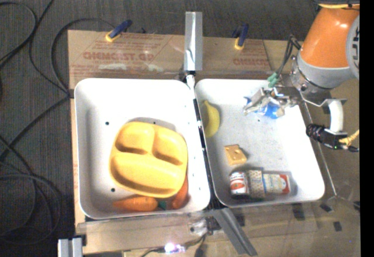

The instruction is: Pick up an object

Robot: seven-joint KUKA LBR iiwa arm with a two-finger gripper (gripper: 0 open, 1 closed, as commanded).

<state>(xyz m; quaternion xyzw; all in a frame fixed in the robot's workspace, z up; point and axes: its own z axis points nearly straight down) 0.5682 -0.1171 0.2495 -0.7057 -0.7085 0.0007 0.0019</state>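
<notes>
My gripper [264,102] hangs over the far right part of the right bin [304,150], below the arm's orange band [330,40]. A small blue object [272,110] lies right at the gripper's tip, partly covered by it. I cannot tell whether it is held or just lying on the bin floor. A yellow banana [211,119] leans on the bin's left wall. A tan cracker-like square [235,154] lies mid-bin. A small can [238,183] and a white packet [270,183] lie side by side by the near wall.
The left bin [93,104] holds a yellow divided plate [151,158] upside down, with an orange carrot [135,204] and another orange piece [182,193] poking out beneath it. A metal post [193,40] stands behind the bins' shared wall. Cables hang off the arm at the right [327,132].
</notes>
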